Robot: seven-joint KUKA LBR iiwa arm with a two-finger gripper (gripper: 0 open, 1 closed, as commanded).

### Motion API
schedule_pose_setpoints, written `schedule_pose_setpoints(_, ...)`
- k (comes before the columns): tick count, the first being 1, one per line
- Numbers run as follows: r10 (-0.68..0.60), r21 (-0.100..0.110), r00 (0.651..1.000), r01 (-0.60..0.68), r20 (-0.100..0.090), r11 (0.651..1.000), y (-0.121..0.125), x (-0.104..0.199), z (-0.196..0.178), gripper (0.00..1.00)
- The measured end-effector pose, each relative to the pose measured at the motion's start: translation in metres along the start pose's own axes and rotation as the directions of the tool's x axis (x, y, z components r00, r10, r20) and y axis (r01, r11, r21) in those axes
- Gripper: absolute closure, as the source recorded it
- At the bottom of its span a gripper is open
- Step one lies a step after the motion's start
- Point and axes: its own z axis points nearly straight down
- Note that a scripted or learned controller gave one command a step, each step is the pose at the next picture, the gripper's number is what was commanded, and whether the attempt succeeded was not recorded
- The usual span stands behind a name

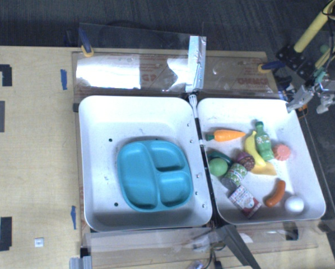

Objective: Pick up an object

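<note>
While the gripper [302,100] waits at the right bin's [313,167] far corner, finger state indeterminable, the carrot [228,134] lies near that bin's far-left: light, rigid, smooth plastic; likely grasp across mid-body.

Single fixed camera, mounted above bench [33,150], looking down at slant. Both white bins in frame side by side — left bin [94,128] near centre, right bin [307,172] toward right. Near bench edge at bottom of frame, far edge with clear panel [139,55] toward top. Medium stand-off: both bins whole, bench surface visible at left, dark floor [156,4] beyond far edge. One view — no overlap to report.
</note>
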Motion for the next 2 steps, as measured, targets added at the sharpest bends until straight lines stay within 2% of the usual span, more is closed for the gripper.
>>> schedule_pose_setpoints(1, -0.054, 0.006, 0.999, 0.054, -0.003, 0.999, 0.007, 0.019, 0.129, 0.00)
schedule_pose_setpoints(2, -0.142, -0.004, 0.990, 0.142, 0.001, 0.990, -0.022, 0.054, 0.186, 0.00)
